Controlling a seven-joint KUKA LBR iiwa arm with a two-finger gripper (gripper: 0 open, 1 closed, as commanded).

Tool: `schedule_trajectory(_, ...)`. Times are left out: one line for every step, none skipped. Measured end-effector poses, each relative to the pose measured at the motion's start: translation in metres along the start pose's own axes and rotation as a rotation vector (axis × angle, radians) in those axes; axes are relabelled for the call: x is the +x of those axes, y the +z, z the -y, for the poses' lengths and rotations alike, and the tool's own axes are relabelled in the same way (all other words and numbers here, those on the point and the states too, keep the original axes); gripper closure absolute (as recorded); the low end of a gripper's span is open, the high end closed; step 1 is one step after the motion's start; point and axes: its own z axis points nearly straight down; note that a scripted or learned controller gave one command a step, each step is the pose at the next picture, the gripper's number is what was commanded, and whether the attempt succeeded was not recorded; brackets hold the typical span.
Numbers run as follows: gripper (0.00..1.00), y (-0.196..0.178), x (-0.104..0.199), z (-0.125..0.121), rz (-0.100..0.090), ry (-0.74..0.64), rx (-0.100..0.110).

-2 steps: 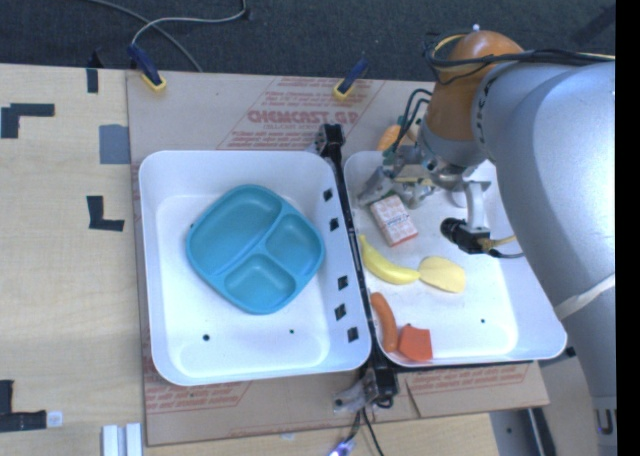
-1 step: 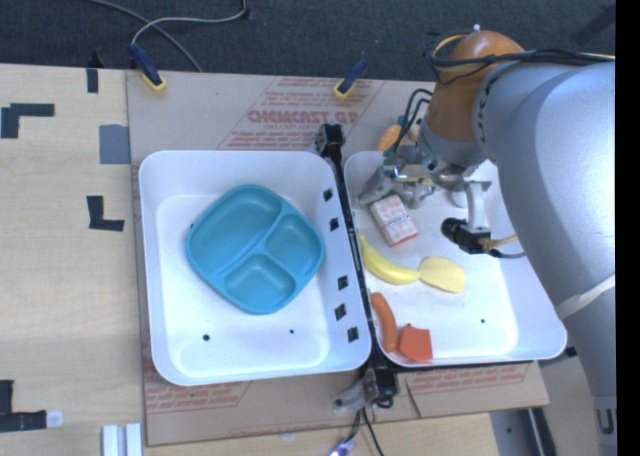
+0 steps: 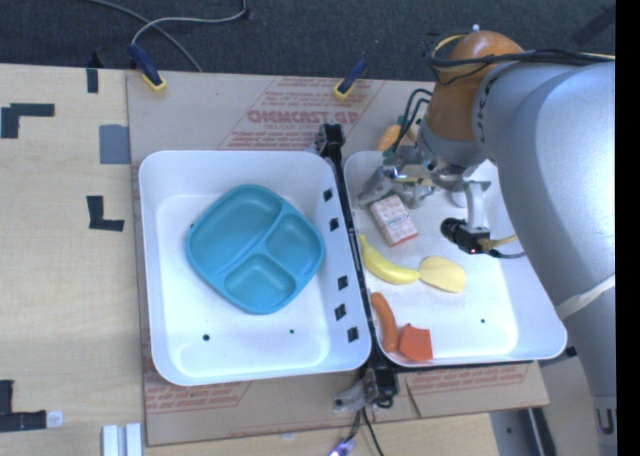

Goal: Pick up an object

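Observation:
My gripper (image 3: 392, 184) hangs over the far left part of the right bin (image 3: 520, 314), just above a small pink and white box (image 3: 394, 221). Nearer the front lie a yellow banana (image 3: 388, 267) and a pale yellow rounded piece (image 3: 443, 274). An orange sausage-shaped item (image 3: 383, 312) and an orange-red block (image 3: 415, 343) sit at the bin's front left corner. A small orange thing (image 3: 392, 134) peeks out behind the wrist, mostly hidden. Nothing can be seen held in the gripper.
The left bin (image 3: 165, 194) holds a blue divided plate (image 3: 257, 247). A black divider with clips (image 3: 345, 244) runs between the bins. The bulky grey arm (image 3: 560, 164) covers the right bin's far right side, with a black cable (image 3: 470, 236) trailing beside it.

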Motion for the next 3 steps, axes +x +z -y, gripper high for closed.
schedule_trajectory(0.00,0.0000,0.0009,0.0001,0.000,0.001,0.000)
schedule_trajectory(0.00,0.0001,0.0018,0.0001,0.001,0.000,0.000)
schedule_trajectory(0.00,0.0000,0.0010,0.0000,0.000,0.000,0.000)
